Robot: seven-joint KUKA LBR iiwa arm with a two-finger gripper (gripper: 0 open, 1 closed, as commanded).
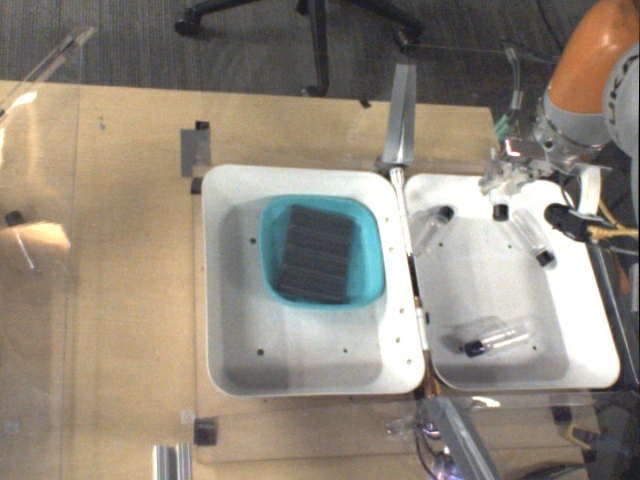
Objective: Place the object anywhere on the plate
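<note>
Dark grey ribbed block, lying flat in the middle of the teal plate, a little left of frame centre. Well inside the rim on every side, long axis running top to bottom with a slight tilt. Touching nothing but the plate.

Plate itself sitting in the upper half of the left white bin, nothing else beside it there.

Across the divider, in the right white bin: three clear tubes with dark caps, one near the upper left corner, one toward the upper right, one lying low down. All well apart from the plate.

Gripper up at the upper right of the frame, over the top edge of the right bin, far from block and plate alike. Too small and cluttered there to tell whether apart or together; nothing visibly carried. Grey arm with its orange band leaning in from the right edge above it.

Judging from this: if the block is the object meant, placement looks done, with the block resting on the plate and free of the gripper. Nothing evidently left beyond clearing away. If a tube is meant instead, not yet begun.
</note>
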